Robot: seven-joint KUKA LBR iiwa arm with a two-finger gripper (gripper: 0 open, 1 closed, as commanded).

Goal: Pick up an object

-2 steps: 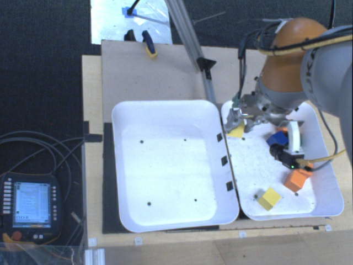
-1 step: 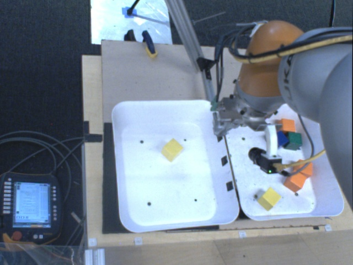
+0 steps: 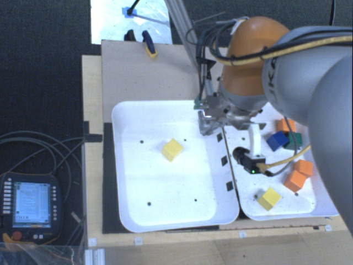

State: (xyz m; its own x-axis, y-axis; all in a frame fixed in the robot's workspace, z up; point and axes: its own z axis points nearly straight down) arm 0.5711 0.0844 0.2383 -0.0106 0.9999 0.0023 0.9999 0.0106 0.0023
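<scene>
Yellow block (image 3: 172,149) lies alone mid-frame in left bin (image 3: 132,203); looks light, rigid, small, probably foam or plastic, so pinch across two opposite flat faces. End effector (image 3: 208,121) hangs just up and right of it, near the divide between bins, apart from block; grip state can't tell.

Two white bins (image 3: 132,148) hold a yellow block (image 3: 172,149) on the left and a yellow cube (image 3: 269,199), blue block (image 3: 277,141), green block (image 3: 294,141) and orange blocks (image 3: 298,175) on the right, below a grey, orange-banded arm (image 3: 259,54).
</scene>
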